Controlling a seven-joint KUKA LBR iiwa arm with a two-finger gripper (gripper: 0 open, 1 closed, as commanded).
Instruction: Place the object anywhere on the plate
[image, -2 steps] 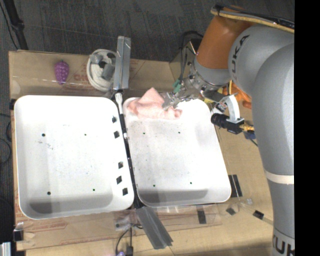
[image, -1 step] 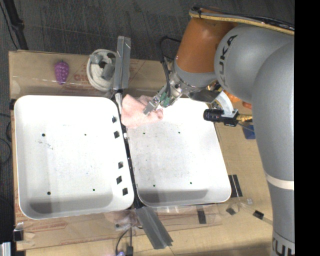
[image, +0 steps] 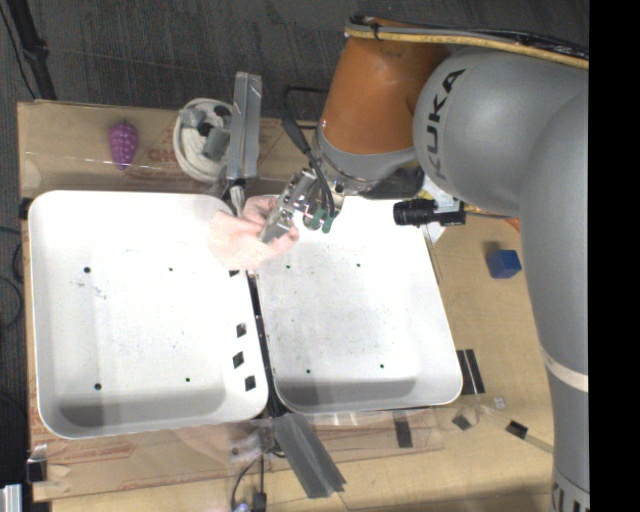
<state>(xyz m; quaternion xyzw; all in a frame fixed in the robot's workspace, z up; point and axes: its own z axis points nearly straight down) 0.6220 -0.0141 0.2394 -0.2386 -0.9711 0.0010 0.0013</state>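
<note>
Two white bins sit side by side on the counter (image: 480, 300), and my jaws (image: 283, 226) hang over the far edge where the left bin (image: 120, 320) and right bin (image: 360, 320) meet. Whether they are spread or pressed together I cannot tell. They are touching or just above a pale pink, soft-looking object (image: 240, 238) lying across that far seam, and a small purple thing (image: 123, 143) rests well apart beyond the left bin.
</note>
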